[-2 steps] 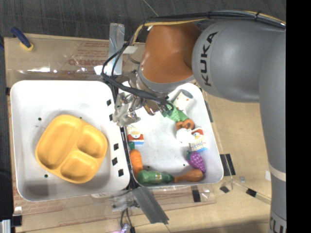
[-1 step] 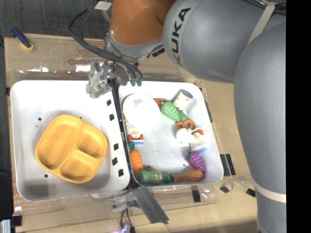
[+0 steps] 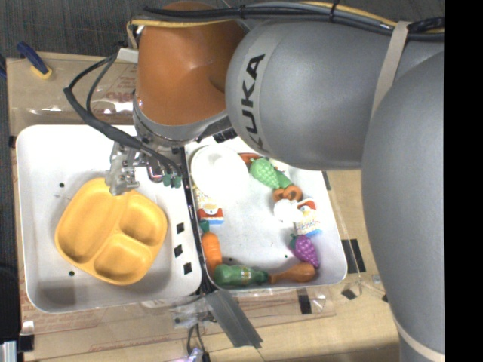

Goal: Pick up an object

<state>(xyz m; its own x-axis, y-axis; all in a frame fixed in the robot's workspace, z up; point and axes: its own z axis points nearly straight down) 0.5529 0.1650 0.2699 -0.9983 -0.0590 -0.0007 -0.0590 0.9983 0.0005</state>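
Over the left bin (image 3: 34, 202), the grey arm (image 3: 324, 81) is reaching in from the right, its orange band (image 3: 185, 66) hanging above the wrist and black cables (image 3: 98, 119) looping off to the left. Its gripper (image 3: 124, 173) is pointing down at the far edge of a yellow divided plate (image 3: 112, 231), fingertips just at the plate's rim; whether the jaws are open or closed cannot be told, and nothing is showing between them. That plate is lying tilted across the left bin's floor. Both white bins are sitting side by side on a brown bench (image 3: 68, 81). Further right, the right bin (image 3: 245, 217) is holding small toy foods: an orange carrot (image 3: 211, 251) and a green bottle-shaped piece (image 3: 240, 275) near its front wall, a green leafy piece (image 3: 266, 173), and purple grapes (image 3: 305, 249) on its right side.
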